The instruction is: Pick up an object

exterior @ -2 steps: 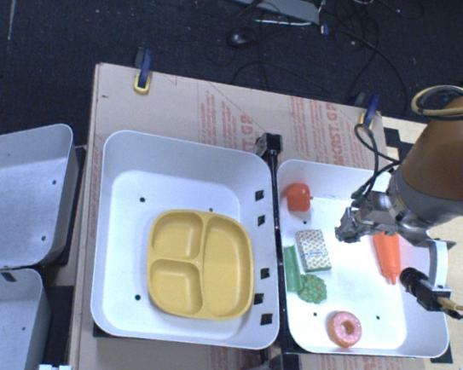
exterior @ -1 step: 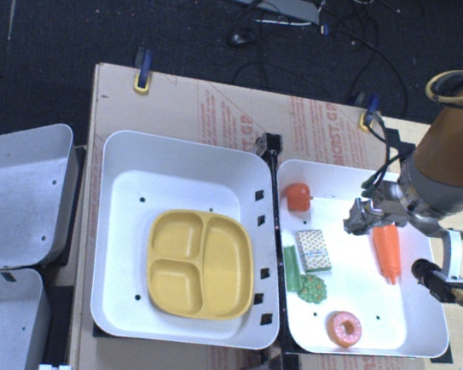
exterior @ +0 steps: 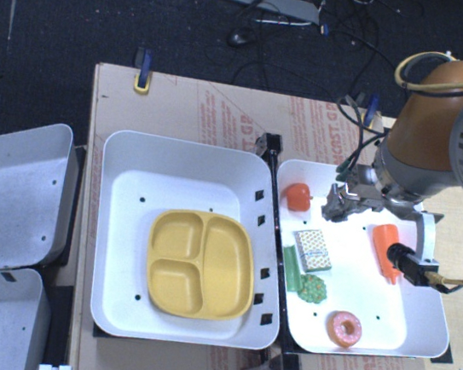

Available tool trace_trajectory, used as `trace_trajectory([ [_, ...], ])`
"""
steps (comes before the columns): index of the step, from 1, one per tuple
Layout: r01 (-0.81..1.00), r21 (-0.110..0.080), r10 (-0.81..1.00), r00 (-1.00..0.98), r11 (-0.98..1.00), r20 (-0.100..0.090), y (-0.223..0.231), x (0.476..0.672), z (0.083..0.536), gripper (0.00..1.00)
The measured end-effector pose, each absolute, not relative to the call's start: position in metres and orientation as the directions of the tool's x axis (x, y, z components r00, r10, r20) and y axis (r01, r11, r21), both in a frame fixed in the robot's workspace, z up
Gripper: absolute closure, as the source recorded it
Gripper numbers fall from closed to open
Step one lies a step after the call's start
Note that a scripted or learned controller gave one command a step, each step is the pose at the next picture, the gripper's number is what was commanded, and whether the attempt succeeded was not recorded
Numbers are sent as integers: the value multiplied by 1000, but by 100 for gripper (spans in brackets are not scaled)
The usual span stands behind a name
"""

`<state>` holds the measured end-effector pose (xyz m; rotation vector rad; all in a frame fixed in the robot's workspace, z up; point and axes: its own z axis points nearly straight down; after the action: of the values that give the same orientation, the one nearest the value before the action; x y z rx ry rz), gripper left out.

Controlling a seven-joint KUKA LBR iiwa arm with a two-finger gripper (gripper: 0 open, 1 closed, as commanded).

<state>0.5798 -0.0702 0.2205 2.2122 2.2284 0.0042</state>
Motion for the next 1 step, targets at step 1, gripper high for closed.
trace_trajectory([
  [1,1000,3,1000,-8,8,2,-18,602,220,100],
])
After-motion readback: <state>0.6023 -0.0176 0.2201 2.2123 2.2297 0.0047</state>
